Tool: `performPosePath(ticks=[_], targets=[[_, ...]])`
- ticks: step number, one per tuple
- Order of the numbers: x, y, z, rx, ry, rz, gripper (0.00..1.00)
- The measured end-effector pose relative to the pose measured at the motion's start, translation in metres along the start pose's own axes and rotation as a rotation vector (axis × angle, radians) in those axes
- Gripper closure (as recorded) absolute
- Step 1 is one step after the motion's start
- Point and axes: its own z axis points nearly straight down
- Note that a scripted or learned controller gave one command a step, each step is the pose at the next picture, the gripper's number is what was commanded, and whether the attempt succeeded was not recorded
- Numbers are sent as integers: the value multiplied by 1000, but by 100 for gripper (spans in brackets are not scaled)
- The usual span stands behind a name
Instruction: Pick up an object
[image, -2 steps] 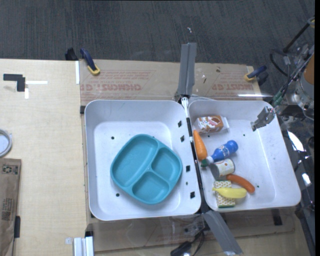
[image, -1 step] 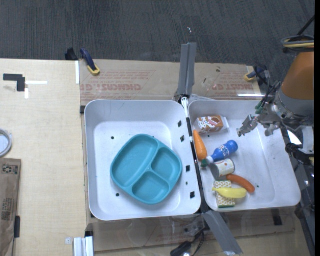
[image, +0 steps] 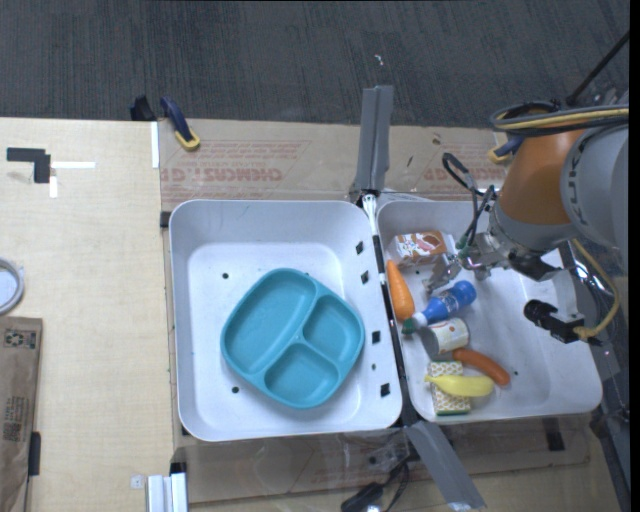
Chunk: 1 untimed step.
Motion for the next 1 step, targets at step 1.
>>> performPosePath(ticks=[1], targets=[[-2,0,-6,3,0,5,100]])
